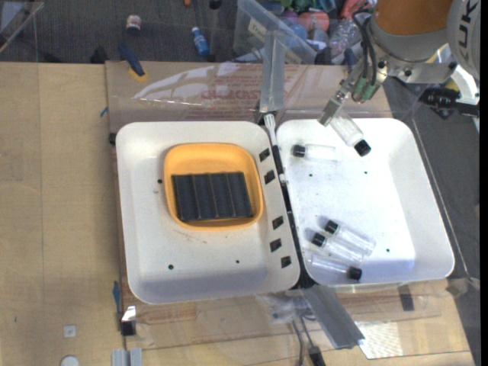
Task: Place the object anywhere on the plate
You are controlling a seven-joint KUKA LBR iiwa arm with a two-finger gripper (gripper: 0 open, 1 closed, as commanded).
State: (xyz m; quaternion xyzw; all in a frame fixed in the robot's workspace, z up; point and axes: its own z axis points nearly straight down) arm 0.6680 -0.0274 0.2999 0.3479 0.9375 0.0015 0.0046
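Over on the right white bin (427, 204), 5 clear plastic vials with black caps: 1 (349, 134) hangs tilted, pinched between the fingers of the gripper (333, 113) above the far edge, 4 lie loose. Left white bin (137, 204): 1 orange square plate (213, 157) bearing 1 dark ribbed slab (212, 197).

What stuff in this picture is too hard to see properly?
- Gripper, camera view: small and blurred; its grip on the clear vial is unclear.
- Arm: cut off by the top and right edges.
- Clear vials in the right bin: transparent, outlines fade into white.
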